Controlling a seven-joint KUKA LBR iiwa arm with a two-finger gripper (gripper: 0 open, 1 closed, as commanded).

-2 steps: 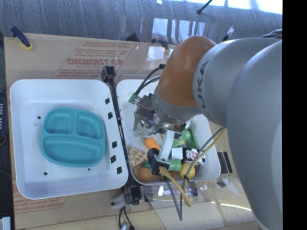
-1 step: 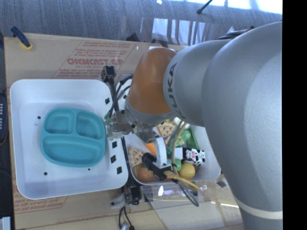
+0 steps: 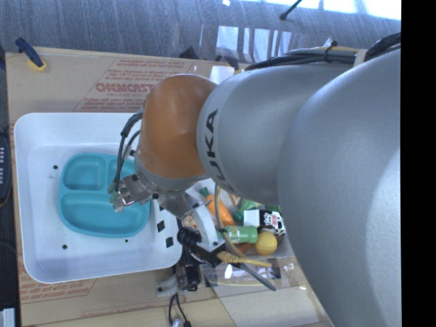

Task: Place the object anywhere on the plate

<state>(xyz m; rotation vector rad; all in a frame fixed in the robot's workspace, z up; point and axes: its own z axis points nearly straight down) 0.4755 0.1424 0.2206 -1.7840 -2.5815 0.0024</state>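
From where I stand the big grey arm with its orange band (image 3: 176, 125) leans right across the desk, and its end effector (image 3: 122, 197) hangs low over the right-hand side of the turquoise plastic plate with divided compartments (image 3: 85, 189). That plate lies in the shallow white bin (image 3: 34, 155) under and to the left of the end effector, which makes sense, since the plate is where the object has to end up. Whether the end effector is spread or pressed together I cannot tell; the wrist and its cables cover most of it, and I cannot make out any object pinched there.

Behind the end effector, on the side the arm reaches in from, a heap of small toy groceries sits in the second bin: an orange carrot-like piece (image 3: 223, 211), a green bottle (image 3: 240, 234), a yellow lemon-shaped item (image 3: 266, 242) and a black-and-white carton (image 3: 262, 219). I judge the object comes from that pile. If something is carried, the drop looks close; if not, the try may have missed.
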